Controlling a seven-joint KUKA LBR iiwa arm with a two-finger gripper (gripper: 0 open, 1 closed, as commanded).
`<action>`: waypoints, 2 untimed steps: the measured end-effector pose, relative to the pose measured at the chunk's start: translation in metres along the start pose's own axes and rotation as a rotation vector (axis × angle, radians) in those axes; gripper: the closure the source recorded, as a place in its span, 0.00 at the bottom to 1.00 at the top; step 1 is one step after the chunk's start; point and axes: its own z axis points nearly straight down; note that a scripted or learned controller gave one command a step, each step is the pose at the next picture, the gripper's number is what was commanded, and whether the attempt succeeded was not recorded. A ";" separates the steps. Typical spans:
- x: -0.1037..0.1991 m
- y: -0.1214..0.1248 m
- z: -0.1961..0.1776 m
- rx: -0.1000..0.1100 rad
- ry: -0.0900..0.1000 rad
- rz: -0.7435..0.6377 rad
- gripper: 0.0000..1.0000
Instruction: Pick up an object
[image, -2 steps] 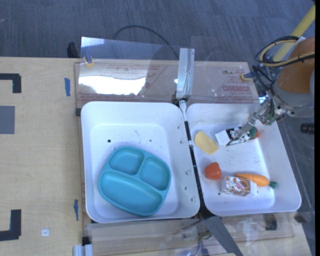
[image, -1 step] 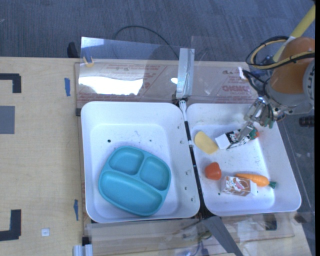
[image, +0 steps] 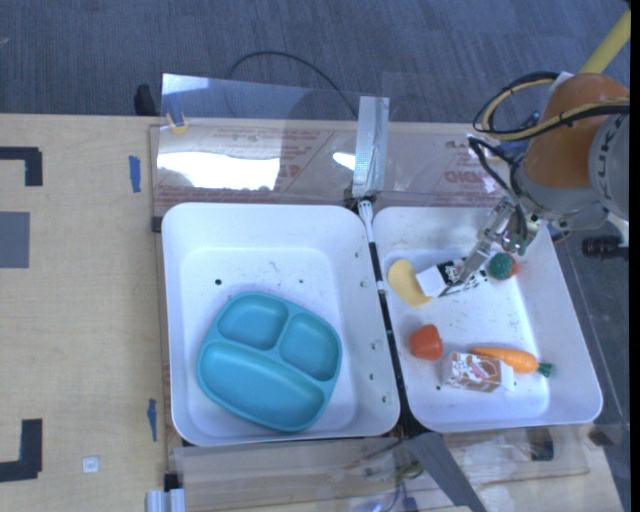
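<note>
My gripper (image: 466, 272) hangs low over the back of the right bin (image: 575, 400), reaching in from the upper right. Its tip is beside a small black-and-white item (image: 438, 277) and just left of a small green-and-red object (image: 501, 266). A yellow rounded piece (image: 404, 282) lies by the bin's left wall. In front of it lie a red-orange piece (image: 427, 342), an orange carrot with a green end (image: 510, 358) and a brown-and-white packet (image: 472, 372). Whether anything is gripped is unclear.
The left bin (image: 190, 240) holds a blue divided plate (image: 268, 360) at its front. A metal divider post (image: 371, 145) and a clear panel (image: 250, 150) stand behind the bins. Cables loop over the arm's orange band (image: 575, 125).
</note>
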 end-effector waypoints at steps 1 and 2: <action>0.006 0.006 -0.001 -0.004 -0.004 -0.025 0.00; 0.043 0.015 -0.042 -0.025 0.027 -0.146 0.00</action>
